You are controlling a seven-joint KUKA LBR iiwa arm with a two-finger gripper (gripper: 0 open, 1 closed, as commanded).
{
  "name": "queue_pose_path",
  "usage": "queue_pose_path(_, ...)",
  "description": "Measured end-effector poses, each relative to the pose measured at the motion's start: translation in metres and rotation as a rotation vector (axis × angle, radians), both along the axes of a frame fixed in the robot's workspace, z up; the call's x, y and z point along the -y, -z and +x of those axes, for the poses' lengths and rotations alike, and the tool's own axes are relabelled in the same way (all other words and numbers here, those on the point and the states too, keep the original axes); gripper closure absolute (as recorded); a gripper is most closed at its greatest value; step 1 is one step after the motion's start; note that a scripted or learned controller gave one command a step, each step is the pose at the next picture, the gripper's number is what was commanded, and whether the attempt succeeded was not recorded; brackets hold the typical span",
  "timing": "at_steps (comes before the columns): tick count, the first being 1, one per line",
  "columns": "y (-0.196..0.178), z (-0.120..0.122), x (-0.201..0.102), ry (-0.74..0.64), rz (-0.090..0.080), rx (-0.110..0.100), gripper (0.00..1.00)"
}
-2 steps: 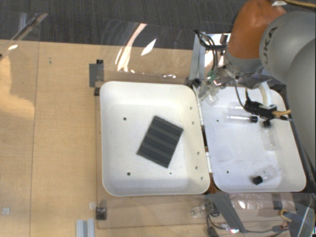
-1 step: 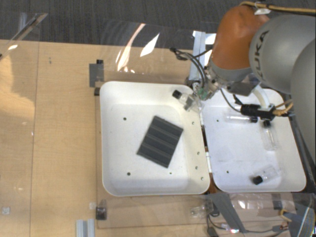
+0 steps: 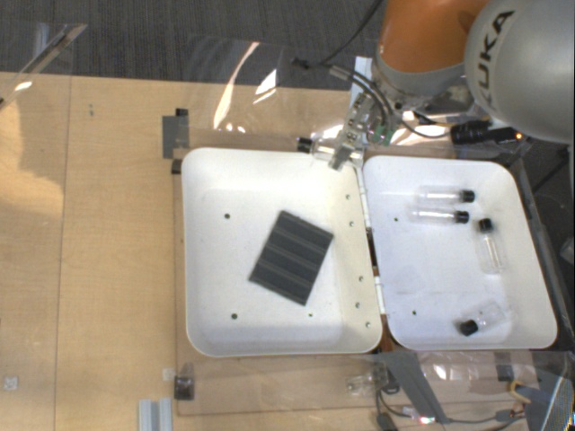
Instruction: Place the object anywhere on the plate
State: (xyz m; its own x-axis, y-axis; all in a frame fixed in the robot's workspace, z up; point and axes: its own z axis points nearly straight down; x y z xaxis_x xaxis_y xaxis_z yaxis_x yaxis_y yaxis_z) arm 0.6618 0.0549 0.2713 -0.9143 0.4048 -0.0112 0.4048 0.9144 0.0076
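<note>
Clear vials (image 3: 440, 203), black-capped, lie in the right bin (image 3: 530, 241), well apart from the dark ribbed plate (image 3: 291, 257) in the left bin (image 3: 207, 268); tool (image 3: 346, 146) at the bins' far edge, grip state indiscernible; advised: descend squarely over one vial

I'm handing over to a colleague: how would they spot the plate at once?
Find the left white bin. Lying on its floor near the middle is the plate, a dark grey ribbed rectangle, turned at a slant. The clear black-capped vials all lie in the right bin.
</note>
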Motion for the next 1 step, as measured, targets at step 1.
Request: queue_pose_path(1,0.0229,-0.0191,-0.0479,-0.293,-0.003,-0.003,1.00)
